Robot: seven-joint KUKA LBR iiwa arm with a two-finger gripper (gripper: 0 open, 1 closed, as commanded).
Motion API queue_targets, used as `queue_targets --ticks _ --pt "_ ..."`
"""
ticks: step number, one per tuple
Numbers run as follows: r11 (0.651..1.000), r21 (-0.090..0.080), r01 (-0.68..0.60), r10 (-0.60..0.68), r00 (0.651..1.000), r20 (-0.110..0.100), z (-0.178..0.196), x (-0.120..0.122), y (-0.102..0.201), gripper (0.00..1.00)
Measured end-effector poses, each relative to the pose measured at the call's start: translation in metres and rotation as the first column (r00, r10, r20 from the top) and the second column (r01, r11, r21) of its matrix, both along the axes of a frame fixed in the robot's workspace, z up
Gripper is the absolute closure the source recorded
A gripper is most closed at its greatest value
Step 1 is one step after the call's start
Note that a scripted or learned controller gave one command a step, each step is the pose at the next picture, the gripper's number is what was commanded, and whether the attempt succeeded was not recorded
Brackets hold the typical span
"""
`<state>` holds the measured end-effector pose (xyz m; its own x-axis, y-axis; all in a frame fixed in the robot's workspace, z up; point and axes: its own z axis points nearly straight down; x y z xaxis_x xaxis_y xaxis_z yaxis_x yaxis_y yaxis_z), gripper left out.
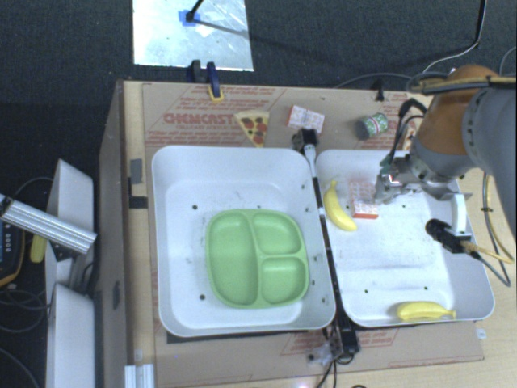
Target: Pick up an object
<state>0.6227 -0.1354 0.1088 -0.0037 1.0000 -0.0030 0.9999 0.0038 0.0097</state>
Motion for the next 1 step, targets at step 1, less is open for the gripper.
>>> queue_targets --ticks 1 --pt "1.000 0.001 0.003 -0.003 1.000 -0.008 0.0176 -0.0443 -0.0337 1.00"
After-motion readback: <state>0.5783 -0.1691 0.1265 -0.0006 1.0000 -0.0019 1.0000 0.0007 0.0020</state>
